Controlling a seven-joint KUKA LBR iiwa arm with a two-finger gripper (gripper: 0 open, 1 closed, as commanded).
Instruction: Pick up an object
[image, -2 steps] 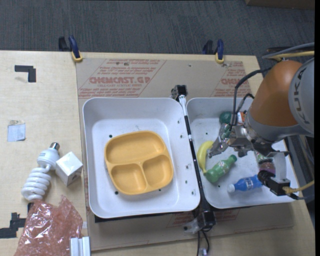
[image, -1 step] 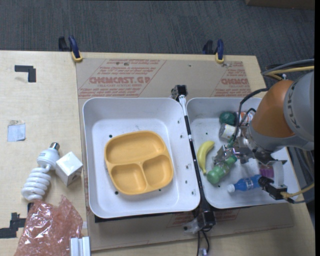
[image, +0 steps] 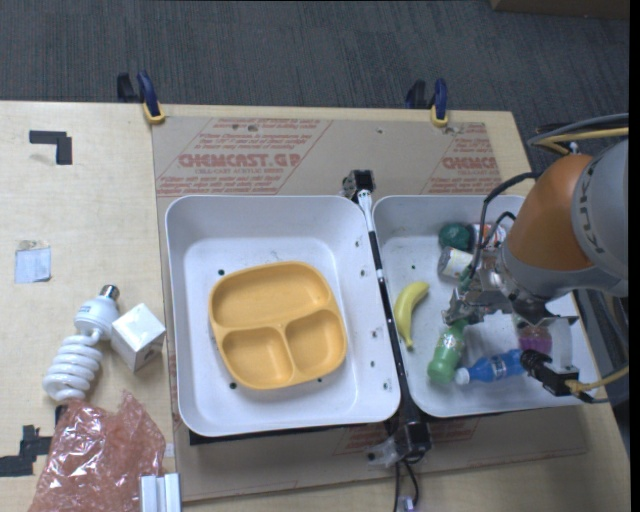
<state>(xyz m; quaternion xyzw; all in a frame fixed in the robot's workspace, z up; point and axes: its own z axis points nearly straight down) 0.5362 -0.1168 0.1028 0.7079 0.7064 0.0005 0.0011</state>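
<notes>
Green bottle (image: 444, 357) lying in right bin (image: 425, 395) beside banana (image: 408, 309) and blue bottle (image: 495, 367), just under gripper (image: 466, 306); finger state impossible to tell.

We read this as a robotics lab: bench (image: 80, 110) with a clamped protective sheet (image: 300, 150), two white bins (image: 190, 230), grey carpet (image: 300, 40) along the far edge, cabling.
</notes>
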